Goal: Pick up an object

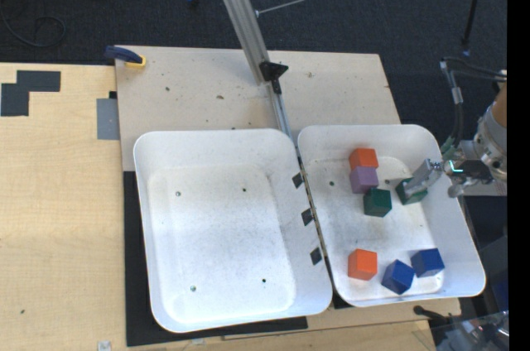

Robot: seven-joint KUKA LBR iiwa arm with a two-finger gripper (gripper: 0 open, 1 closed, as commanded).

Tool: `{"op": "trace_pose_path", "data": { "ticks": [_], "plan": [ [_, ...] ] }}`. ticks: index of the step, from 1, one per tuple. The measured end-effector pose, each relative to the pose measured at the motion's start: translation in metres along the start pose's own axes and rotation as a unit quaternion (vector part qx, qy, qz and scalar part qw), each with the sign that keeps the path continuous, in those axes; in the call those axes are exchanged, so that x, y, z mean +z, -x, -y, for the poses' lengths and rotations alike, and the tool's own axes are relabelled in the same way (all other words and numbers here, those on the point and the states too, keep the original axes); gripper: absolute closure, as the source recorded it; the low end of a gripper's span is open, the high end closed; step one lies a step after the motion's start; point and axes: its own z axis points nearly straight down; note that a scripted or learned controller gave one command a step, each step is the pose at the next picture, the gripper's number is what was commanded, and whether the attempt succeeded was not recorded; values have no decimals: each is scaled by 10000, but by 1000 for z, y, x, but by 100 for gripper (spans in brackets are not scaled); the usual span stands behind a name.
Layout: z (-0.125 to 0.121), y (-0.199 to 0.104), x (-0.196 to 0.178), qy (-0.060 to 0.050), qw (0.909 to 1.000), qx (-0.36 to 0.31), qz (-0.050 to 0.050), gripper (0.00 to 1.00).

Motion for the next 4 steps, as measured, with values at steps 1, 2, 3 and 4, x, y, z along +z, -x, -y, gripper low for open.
{"op": "trace_pose_path", "data": {
  "ticks": [1, 2, 3, 4],
  "plan": [
    [-1, 1, -2, 24, 10000, 8, 7, 0],
    [3, 1, 42, -2, 10000, 7, 0, 0],
    [-4, -5, 101, -7, 10000, 14, -3, 0],
    [4, -9, 148, -8, 10000, 11, -4, 0]
  ]
}}
